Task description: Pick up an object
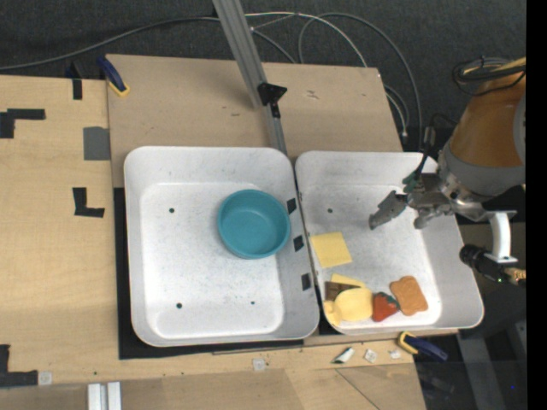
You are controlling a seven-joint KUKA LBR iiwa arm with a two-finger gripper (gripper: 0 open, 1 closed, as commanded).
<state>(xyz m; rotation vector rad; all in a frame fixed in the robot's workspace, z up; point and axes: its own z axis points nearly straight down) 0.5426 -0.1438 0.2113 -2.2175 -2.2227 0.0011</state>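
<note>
We see the pincer (402, 214) over the right bin (363, 173), fingers spread, nothing between them. No pick made yet, we judge; the whole grasp is left. Candidates lie at that bin's near end: yellow square (331, 249), yellow lump (351, 304), red piece (384, 307), orange biscuit (410, 295). Left bin (154, 173) holds a blue bowl (253, 223). Bench (51, 161) is pale wood with black tape marks; cables trail behind.

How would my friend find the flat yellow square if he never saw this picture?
Look at the right-hand white bin, the one the grey arm reaches over. Against its left wall, about halfway down, lies the flat yellow square. It lies apart from the pile of lumpy toy food in the bin's near corner, and it is thin like a cheese slice.
</note>
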